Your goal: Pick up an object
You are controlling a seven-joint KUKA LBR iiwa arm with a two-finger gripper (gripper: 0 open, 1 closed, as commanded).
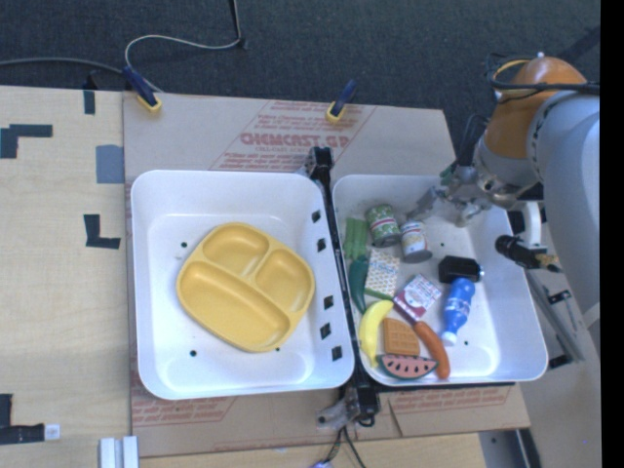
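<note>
The things to pick lie crowded in the right bin [507, 359], at the lower right of the frame: two small cans [383, 223] and [414, 239] near its upper middle, a black block [459, 267], a blue bottle [456, 310], a banana [370, 328], a cracker-like square [399, 337], an orange sausage [433, 348] and a watermelon slice [409, 367] toward the bottom edge, with a few small packets [420, 295] between them. The hand [456, 201] hangs over the upper right part of this bin, near the cans but apart from them, and nothing sits in it. I cannot tell whether it is spread or closed.

By my reading, the step in hand is the approach: no item is chosen or touched yet. The next move calls for coming down over one piece that stands clear of its neighbours, such as a can or the black block.

The left bin [156, 359] holds a yellow divided plate [246, 286]. Both bins rest on a cardboard sheet [224, 135] clipped to the table [49, 300], with a cable [180, 42] trailing over dark carpet [390, 18] along the top of the frame.
</note>
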